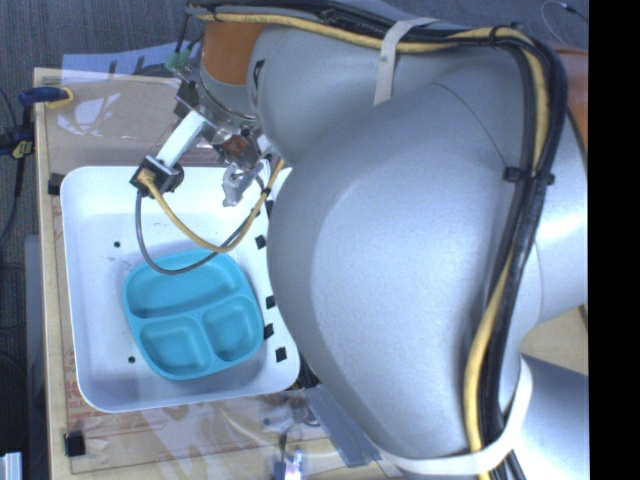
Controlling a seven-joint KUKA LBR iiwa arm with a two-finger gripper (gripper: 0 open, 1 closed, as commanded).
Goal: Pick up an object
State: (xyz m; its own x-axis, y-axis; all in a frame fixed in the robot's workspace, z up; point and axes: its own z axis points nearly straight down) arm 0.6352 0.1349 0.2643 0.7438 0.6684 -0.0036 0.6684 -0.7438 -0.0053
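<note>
Blue tray (192,313) lies flat in the white bin (85,268), not lifted. Your gripper (236,180) hangs above it; finger state cannot be told.

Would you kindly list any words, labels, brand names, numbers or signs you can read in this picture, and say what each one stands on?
None can be read.
The blue divided tray bears no print.
The white bin shows small black square marks along its right rim, but they are not letters or digits.
The grey arm, its cables and the tool show no legible label.
</note>
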